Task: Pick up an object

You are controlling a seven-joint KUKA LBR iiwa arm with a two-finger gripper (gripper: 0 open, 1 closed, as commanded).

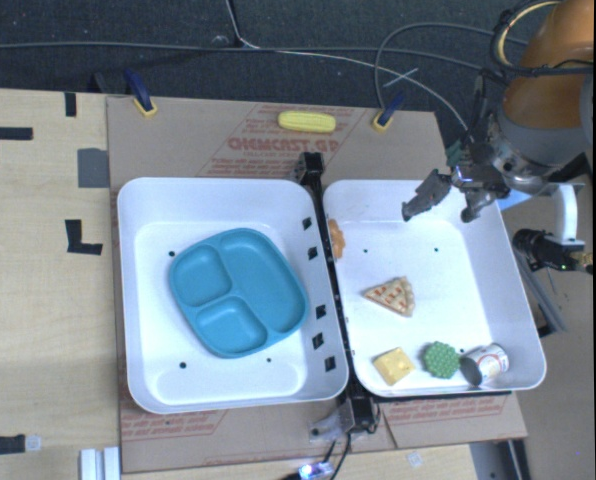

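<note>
We see the gripper (446,201) hanging over the far right corner of the right bin (508,268), its two dark fingers spread well apart, one pointing toward the bin's middle and the other near the right wall, with nothing between them. The bin floor under the jaws is bare white.

The things we could pick all lie away from the jaws, toward the near side of that bin. Nearest is the waffle slice (391,296), a tan triangular wedge around the middle of the floor, well apart from the fingers. Along the near wall we find a yellow block (393,365), a green knobbly piece (440,359) just beside it, and a small silver can (485,364) on its side, touching or almost touching the green piece. A small orange item (335,238) sits against the left wall of this bin, by the divider.

In the left bin (138,268) we see a blue divided plate (238,290) lying flat. Beyond the bins, on the brown cardboard sheet (258,143), rests a yellow banana-shaped toy (306,121)
</note>
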